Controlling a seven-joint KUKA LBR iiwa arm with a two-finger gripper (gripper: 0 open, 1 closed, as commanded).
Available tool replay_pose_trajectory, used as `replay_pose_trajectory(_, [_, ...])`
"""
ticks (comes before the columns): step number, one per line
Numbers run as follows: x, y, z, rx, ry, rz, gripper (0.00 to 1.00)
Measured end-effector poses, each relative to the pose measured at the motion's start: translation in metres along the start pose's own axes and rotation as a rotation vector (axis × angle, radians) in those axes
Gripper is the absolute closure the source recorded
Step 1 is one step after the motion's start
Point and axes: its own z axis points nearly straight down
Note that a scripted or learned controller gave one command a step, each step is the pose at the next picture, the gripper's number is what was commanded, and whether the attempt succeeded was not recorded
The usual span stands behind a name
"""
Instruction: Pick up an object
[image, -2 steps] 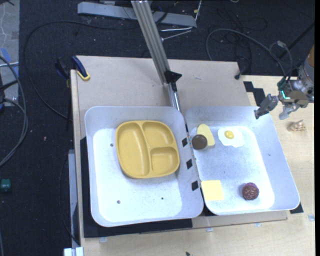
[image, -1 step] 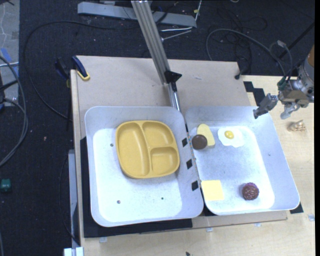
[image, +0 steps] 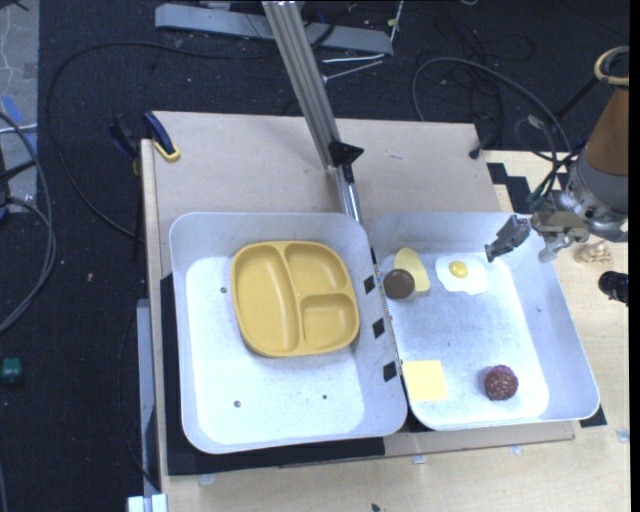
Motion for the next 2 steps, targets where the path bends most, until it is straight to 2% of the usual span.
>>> replay_pose_trajectory(1, [-0.004,0.008,0.058,-0.001,0.000,0.000,0.00])
replay_pose_trajectory(2, [-0.001,0.005,0.102,-0.001,-0.001,-0.001,0.00])
